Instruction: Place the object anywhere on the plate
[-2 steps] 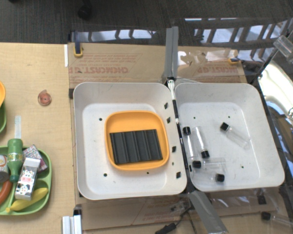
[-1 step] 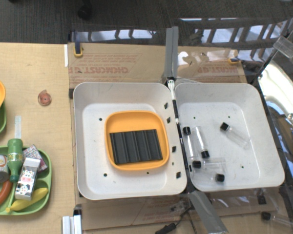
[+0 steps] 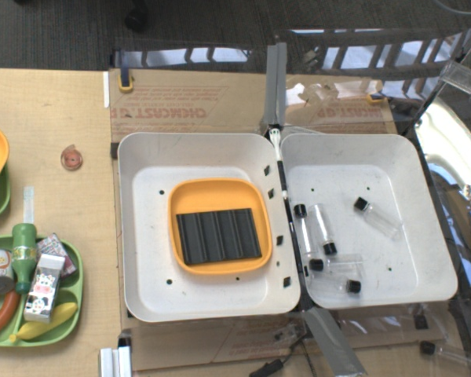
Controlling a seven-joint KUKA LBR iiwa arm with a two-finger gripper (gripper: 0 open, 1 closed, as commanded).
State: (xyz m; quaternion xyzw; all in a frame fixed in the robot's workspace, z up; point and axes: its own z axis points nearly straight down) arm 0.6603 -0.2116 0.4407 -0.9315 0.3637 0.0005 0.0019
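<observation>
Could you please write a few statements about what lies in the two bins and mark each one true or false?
1. A yellow plate sits in the left bin. True.
2. A dark ribbed slab lies on the plate. True.
3. The clear vials with black caps lie on the plate. False: they lie in the right bin.
4. The right bin holds a single vial. False: it holds several.
5. A green tray of toy food rests on the wooden table, left of the bins. True.

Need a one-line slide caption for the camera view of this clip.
Orange plate carrying a dark ribbed block in the left bin; clear black-capped vials scattered in the right bin.
</observation>
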